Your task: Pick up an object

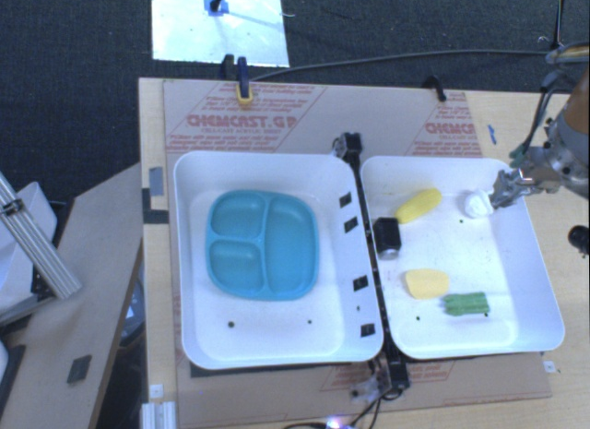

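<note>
Camera view: gripper just beside white object; grip state unclear.

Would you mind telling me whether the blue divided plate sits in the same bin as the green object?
No, the blue plate lies in the left bin, while the green object lies in the right bin.

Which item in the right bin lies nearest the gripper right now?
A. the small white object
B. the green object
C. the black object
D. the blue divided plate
A. The small white object sits by the right bin's upper right rim, just left of the gripper; the green object and the black object lie farther off, and the blue divided plate is in the left bin.
</note>
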